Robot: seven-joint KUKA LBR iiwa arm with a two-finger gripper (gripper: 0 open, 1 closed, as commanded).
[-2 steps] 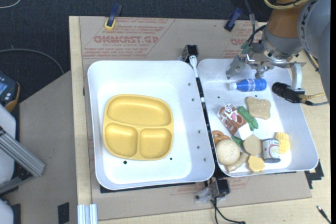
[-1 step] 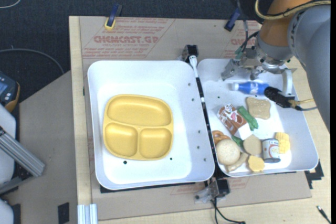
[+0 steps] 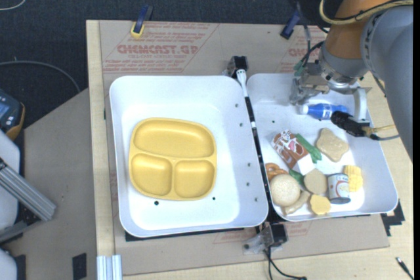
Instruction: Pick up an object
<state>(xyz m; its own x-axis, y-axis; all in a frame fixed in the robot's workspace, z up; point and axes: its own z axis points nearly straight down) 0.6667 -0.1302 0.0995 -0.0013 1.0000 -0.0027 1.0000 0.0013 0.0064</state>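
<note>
My gripper (image 3: 303,95) hangs low over the far end of the right bin (image 3: 384,183), reaching in from the right. Just right of it and a little nearer lies a small blue bottle (image 3: 326,111), on its side on the bin floor. Closer to the front lie a tan bread slice (image 3: 332,143), a brown and white snack packet (image 3: 289,146), a green stick (image 3: 308,148), a round bun (image 3: 285,189), a pretzel (image 3: 275,170), a small can (image 3: 338,186), a corn piece (image 3: 354,176) and a yellow wedge (image 3: 320,205).
In the left bin (image 3: 125,101) a yellow divided plate (image 3: 173,157) lies flat. A black divider strip (image 3: 248,111) runs between the two bins. The objects crowd the near half of the right bin.
</note>
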